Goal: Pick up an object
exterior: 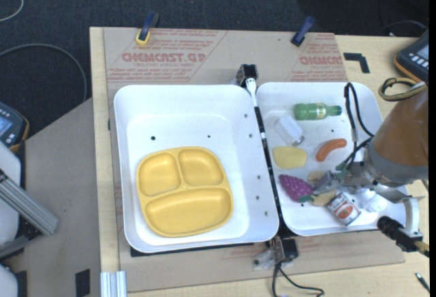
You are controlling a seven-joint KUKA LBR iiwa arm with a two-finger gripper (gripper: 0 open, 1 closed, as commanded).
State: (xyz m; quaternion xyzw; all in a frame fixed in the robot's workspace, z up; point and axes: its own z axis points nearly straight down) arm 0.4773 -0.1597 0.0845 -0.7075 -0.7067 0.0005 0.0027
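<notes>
You see two white bins side by side on the bench: the left bin (129, 152) holds a yellow divided tray (184, 190) in its 6 o'clock half, and the right bin (272, 95) holds the small objects. The arm (405, 139) comes in from 3 o'clock, and its gripper (328, 183) is low over the right bin, toward the 5 o'clock part of it. How wide the pincer is, you cannot tell, because the dark metal parts mix with the things under them. Just at 9 o'clock of the gripper lies a purple grape bunch (296, 186), very near or touching it; I cannot say which. At 5 o'clock of the gripper lies a small can with a red label (343, 208), tilted on its side near the bin's front wall. At 12 o'clock of the grapes lies a yellow flat piece (290, 157), and at 3 o'clock of that piece an orange sausage (331, 148). Farther toward 12 o'clock you see a white cylinder (289, 129), and beyond it a green bottle (315, 111) lying on its side. Nothing is visibly lifted between the fingers.
</notes>
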